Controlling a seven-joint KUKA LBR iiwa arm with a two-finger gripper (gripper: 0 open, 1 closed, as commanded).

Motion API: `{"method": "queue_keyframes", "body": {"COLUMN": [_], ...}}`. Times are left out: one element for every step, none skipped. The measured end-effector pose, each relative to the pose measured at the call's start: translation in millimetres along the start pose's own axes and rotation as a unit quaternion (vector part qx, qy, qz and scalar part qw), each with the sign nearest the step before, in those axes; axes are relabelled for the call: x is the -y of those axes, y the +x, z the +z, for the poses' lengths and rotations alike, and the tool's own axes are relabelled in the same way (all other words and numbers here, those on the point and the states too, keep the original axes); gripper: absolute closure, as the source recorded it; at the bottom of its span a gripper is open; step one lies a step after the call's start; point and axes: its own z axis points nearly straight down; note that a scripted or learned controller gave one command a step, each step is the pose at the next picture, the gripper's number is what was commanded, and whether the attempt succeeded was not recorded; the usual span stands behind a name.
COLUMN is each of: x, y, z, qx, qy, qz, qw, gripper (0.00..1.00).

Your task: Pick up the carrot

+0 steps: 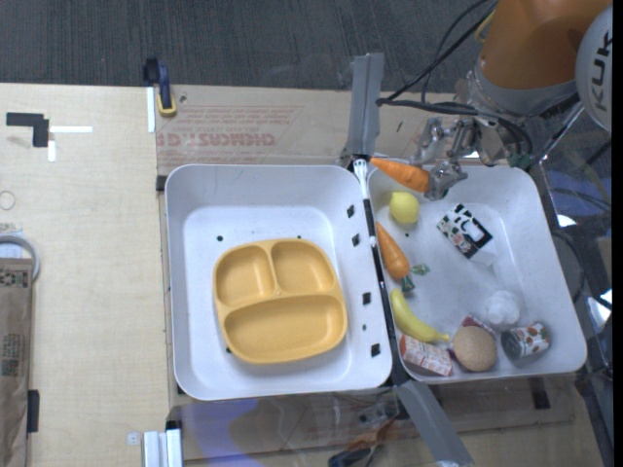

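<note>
The tool (440, 170) is hanging at the upper right of the frame, over the top edge of the right bin (545, 224), and it is pinching the thick end of a carrot (399, 173), which is sticking out leftward toward the divider. The contact is partly lost among cables and metal, so the pinch is probably real but I am not wholly certain. A second carrot (392, 250) is lying lower down against the bin's left wall, with a lemon (404, 207) between the two and a banana (414, 320) below. The yellow divided plate (280, 301) is sitting in the left bin (185, 261). The lifting step is seemingly underway; next, raising straight up is called for, keeping the carrot from slipping.
</note>
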Motion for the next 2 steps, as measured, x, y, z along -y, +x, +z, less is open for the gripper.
{"method": "queue_keyframes", "body": {"x": [-31.9, -31.0], "y": [-2.9, -4.4], "z": [-10.9, -21.0], "qx": [-0.009, -0.006], "qy": [0.001, 0.001], "qz": [-0.072, -0.069], "qw": [0.9974, 0.9976], "gripper": [1.00, 1.00]}}
